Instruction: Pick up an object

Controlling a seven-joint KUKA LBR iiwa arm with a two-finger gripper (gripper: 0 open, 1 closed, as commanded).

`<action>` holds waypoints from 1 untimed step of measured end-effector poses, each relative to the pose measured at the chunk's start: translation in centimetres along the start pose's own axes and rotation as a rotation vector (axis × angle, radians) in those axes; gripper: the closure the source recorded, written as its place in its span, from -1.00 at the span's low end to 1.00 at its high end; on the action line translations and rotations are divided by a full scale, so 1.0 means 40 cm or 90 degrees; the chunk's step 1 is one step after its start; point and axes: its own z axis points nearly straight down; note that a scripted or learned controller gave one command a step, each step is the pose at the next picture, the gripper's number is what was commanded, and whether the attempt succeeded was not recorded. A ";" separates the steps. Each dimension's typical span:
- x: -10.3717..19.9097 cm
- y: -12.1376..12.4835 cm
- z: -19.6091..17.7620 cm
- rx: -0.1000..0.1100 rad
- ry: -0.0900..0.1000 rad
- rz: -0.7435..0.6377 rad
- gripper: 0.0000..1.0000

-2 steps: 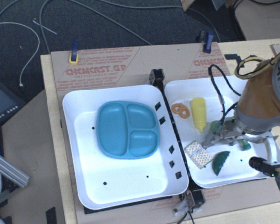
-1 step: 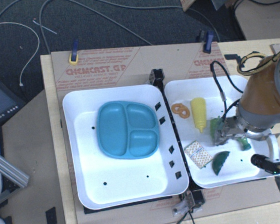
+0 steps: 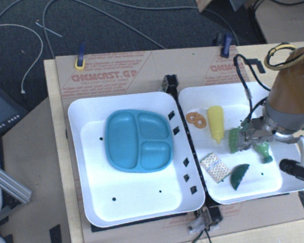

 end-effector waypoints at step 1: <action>0.025 0.000 -0.143 -0.002 0.000 -0.001 1.00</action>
